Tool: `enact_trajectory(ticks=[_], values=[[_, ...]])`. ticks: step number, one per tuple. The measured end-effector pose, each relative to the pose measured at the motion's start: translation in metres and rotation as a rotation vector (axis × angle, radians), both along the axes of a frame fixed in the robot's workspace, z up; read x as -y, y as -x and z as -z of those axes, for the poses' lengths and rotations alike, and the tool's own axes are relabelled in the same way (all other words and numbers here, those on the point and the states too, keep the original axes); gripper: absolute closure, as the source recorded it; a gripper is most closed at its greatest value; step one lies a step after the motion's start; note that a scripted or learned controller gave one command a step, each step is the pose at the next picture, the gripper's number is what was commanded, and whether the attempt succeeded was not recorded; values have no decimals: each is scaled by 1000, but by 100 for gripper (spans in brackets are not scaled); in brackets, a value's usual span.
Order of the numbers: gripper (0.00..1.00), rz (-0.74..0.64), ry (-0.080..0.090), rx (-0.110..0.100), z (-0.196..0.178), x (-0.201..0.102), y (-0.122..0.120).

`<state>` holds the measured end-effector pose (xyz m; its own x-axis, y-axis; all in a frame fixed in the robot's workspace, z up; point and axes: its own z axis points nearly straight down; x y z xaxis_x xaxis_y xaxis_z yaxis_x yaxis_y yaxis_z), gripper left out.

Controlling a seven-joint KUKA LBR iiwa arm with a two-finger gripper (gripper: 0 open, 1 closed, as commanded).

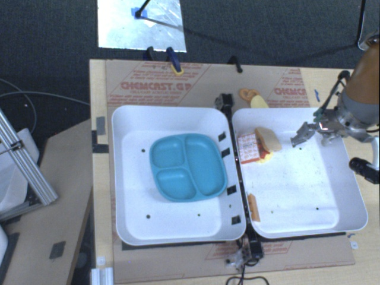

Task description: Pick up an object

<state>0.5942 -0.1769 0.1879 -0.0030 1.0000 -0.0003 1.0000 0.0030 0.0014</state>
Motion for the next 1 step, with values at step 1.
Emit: enact_trajectory(ticks=[1], values=[[0,4,2,6,102,6,57]])
